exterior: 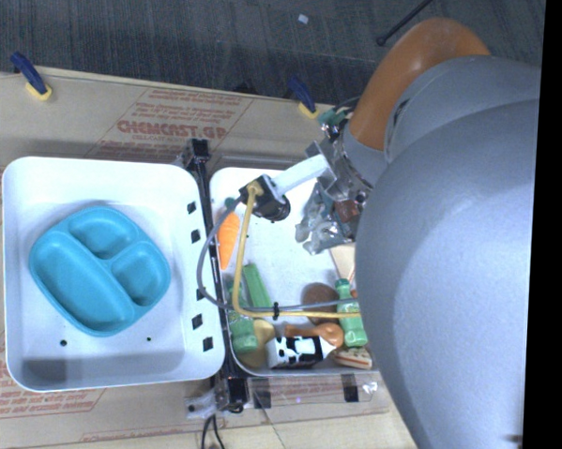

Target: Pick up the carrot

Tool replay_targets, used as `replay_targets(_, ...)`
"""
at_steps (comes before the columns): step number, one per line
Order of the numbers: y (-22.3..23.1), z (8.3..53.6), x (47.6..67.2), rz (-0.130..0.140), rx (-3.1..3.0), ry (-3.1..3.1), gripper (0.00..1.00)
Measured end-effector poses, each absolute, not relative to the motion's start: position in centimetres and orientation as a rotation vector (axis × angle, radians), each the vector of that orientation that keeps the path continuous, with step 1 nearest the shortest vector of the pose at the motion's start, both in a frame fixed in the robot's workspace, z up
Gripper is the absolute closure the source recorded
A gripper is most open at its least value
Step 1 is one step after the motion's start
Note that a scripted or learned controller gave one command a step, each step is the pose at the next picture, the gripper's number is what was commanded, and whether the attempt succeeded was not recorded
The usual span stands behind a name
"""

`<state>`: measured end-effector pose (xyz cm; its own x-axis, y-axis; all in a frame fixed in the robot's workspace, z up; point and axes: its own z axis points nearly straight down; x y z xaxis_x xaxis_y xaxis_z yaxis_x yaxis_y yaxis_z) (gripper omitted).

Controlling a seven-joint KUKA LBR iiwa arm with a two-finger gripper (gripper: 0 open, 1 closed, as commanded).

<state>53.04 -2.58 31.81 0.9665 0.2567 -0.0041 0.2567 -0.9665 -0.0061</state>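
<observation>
The gripper (320, 232) is seen low over the right bin (229, 180), near that bin's upper middle, beneath the grey arm (448, 256) with its orange band (411, 75); whether its fingers are apart or together cannot be told, and nothing is seen held between them. Just to its left a black fitting (268, 201) on a yellowish hose (246, 255) is found, the hose running down beside the carrot. The carrot (228, 240) is lain against the right bin's left wall, its long axis roughly up and down the view. Below it 2 green items (255, 288) and a black-and-white toy (298, 353) are crowded. A blue divided tray (98, 267) is held in the left bin (16, 252).
</observation>
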Motion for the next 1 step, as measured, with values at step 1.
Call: replay_targets(1, 3.37, 20.25, 49.42, 0.025, -3.101, -0.444, 1.00)
